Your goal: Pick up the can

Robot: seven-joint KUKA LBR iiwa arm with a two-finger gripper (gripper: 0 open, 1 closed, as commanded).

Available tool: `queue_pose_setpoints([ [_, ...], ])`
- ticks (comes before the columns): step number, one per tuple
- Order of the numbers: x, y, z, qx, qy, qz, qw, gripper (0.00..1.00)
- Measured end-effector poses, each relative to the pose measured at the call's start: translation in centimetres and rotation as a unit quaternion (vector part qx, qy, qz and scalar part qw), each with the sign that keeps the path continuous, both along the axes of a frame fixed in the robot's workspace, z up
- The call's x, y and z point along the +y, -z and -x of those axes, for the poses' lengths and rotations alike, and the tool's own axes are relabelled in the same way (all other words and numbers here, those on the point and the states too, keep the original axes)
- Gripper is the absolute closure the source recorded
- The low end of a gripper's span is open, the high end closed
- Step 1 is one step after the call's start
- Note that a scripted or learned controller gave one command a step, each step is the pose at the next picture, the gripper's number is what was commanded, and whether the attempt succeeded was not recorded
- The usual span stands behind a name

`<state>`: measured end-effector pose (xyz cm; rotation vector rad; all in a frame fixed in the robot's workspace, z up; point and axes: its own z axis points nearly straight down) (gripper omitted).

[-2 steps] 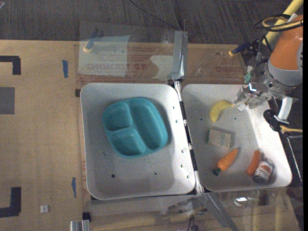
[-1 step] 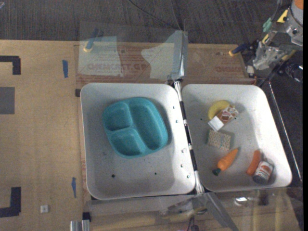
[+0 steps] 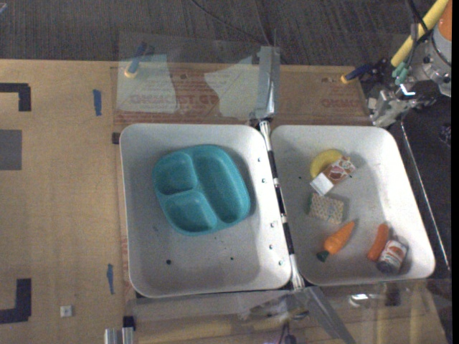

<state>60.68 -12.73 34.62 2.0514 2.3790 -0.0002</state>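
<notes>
Gripper hangs at the upper right, outside the right bin, just past that bin's far right corner; whether it is parted or closed cannot be told, and nothing is seen in its grasp or touching it. Well below it, at the bin's near right corner, lies the can, beside an orange sausage-like piece. Down and left of the gripper sit a banana, a small carton, a sponge and a carrot. Far to its left, the left bin holds a teal divided tray.
</notes>
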Motion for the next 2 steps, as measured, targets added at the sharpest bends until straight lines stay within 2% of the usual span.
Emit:
queue_pose_setpoints([
  [1, 4.00, 3.08, 5.89, 0.000, -0.107, -0.0002, 0.9942, 1.00],
  [2, 3.89, 3.07, 5.91, 0.000, -0.106, -0.0001, 0.9943, 0.00],
])
